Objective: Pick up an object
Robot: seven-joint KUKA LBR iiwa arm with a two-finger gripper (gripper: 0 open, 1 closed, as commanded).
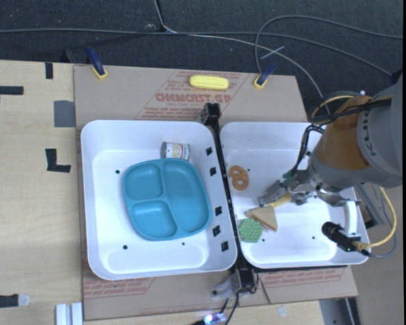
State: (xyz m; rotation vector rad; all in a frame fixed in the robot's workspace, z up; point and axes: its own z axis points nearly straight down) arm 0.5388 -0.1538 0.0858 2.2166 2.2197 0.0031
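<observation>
Right bin (291,135): tan toast wedge (263,217) beside fingers (276,195); grip state unclear.

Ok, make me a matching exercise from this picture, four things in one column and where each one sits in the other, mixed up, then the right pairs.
Things:
1. plate
2. can
3. pretzel
4. banana

Places:
A. on the cardboard beyond both bins
B. right bin, near the divider
C. middle of the left bin
D. left bin, at the plate's far edge

Pairs: 1-C, 2-D, 3-B, 4-A
</observation>
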